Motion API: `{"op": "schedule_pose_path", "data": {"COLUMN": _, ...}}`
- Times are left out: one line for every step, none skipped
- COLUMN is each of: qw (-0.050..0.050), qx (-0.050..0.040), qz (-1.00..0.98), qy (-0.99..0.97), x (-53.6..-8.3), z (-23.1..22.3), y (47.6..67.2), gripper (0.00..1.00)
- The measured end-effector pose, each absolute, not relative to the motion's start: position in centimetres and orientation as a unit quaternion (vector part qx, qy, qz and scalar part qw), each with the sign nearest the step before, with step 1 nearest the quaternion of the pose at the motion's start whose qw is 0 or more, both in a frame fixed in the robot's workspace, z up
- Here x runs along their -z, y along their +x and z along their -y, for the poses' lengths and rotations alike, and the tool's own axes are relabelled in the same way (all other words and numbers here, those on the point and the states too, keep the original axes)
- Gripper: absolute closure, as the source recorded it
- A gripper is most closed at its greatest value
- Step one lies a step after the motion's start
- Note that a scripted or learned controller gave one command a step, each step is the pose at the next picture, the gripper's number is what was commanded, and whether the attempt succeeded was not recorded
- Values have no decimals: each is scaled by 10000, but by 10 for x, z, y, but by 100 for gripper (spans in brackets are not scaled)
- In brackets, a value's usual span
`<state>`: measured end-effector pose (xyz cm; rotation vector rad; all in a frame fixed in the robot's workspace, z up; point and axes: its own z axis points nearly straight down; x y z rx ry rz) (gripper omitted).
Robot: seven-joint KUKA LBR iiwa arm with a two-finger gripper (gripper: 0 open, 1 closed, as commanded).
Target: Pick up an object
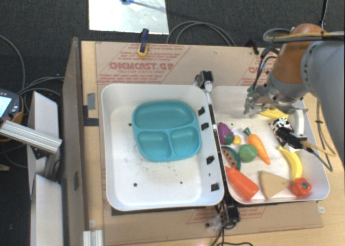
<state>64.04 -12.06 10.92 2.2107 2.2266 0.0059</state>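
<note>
Plastic food crowds the right bin (pixel 237 95) beneath the gripper (pixel 253 104), jaw state unclear, perhaps empty; teal tray (pixel 166 130) fills left bin (pixel 121 148)

A robotics lab: loose cables (pixel 213 32), cardboard-topped bench (pixel 161 61), robot arm (pixel 312 61).

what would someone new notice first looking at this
Probably the teal divided tray lying alone in the left bin, and beside it the bright heap of toy food in the right bin: a carrot, a banana, a tomato. Next, the grey and orange arm reaching from the right, its gripper over the right bin's far end.
</note>
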Motion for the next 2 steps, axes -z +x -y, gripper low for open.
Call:
{"op": "schedule_pose_path", "data": {"qw": 19, "qx": -17, "qz": -7097, "qy": 7045, "x": -109, "z": 121, "y": 640, "gripper": 0}}
{"op": "schedule_pose_path", "data": {"qw": 71, "qx": -35, "qz": -7083, "qy": 7059, "x": -213, "z": 155, "y": 672, "gripper": 0}}
